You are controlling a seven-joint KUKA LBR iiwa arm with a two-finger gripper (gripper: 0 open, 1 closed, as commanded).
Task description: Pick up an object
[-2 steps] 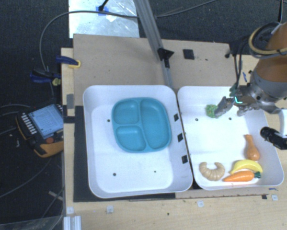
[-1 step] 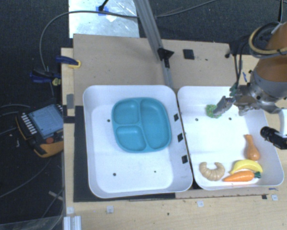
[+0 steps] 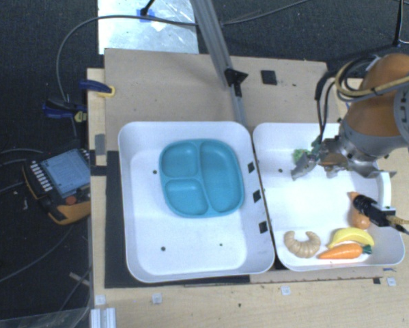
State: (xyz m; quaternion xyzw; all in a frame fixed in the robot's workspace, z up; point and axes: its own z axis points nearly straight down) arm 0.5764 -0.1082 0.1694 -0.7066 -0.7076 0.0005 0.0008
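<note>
My gripper [image 3: 305,161] reaches in from the right over the upper middle of the right bin [image 3: 279,210]. A small green leafy toy [image 3: 300,155] sits between its fingertips, and the gripper is shut on it. Along the right bin's front edge lie a tan croissant [image 3: 302,243], a yellow banana [image 3: 352,236] and an orange carrot [image 3: 341,251]. An orange-brown item [image 3: 359,218] with a black part on top rests near the bin's right wall.
The left bin [image 3: 143,244] holds a blue divided plate [image 3: 202,178]. A grey pole [image 3: 214,33] slants down to the bins' back edge. Clamps, cables and a handheld device [image 3: 59,180] lie left of the bench.
</note>
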